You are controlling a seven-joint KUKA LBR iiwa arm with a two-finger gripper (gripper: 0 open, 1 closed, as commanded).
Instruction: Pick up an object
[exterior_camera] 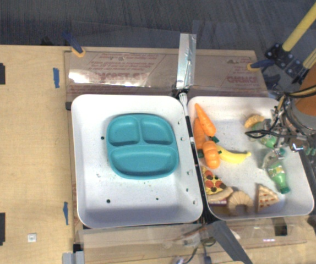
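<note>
I cannot tell how the gripper (282,139) is set; it hangs low over the right bin (306,202), by a green bottle (278,176). Nothing looks lifted, so the pick seems not yet done.

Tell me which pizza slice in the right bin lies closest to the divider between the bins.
The topped pizza slice beside the divider, below the carrots. The other pizza slice lies farther right.

Arm (312,100) cut off at right edge
</note>
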